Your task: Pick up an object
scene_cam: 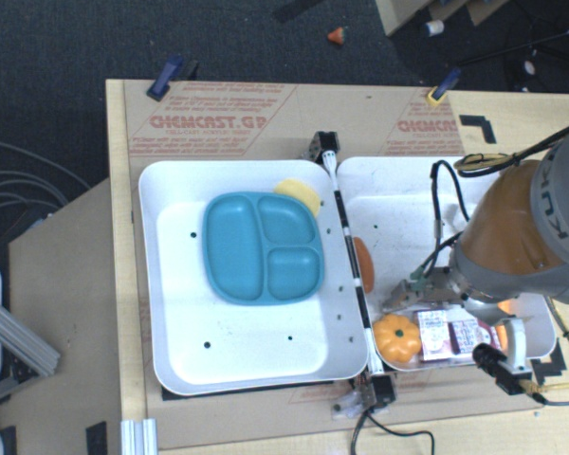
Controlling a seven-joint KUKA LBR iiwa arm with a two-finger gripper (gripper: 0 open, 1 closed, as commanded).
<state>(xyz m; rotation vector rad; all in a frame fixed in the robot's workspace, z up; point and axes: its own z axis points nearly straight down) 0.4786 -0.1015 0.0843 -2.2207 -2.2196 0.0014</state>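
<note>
The camera view looks down at a slant on a bench [218,112] covered with printed cardboard, bearing two shallow white bins side by side. The left bin [171,301] holds one blue divided plate [261,247] with three compartments, lying flat in the bin's upper half. One pale yellow object [301,193] peeks out from behind the plate's upper right edge, touching it, near the bin's far right corner; its kind cannot be told.

The right bin [389,183] holds several things crowded at its near end. One small orange pumpkin-shaped object [396,339] sits in the near left corner. Just beside it on the right, touching it, lies one flat packet [448,335] with red and white print. One slim orange-red object [364,263] lies along the bin's left wall, farther back than the pumpkin, apart from it.

The one arm [517,230] reaches in from the right, its orange band and grey wrist hanging over the right bin's near half. The gripper [427,290] sits low over the bin, just above the packet and near the pumpkin. The arm's body hides most of it, so whether it is released or clenched cannot be told, and nothing can be seen grasped in it.

Two blue clamps show on the bench's far edge, one at the left [164,80] and one at the right [443,87].
</note>
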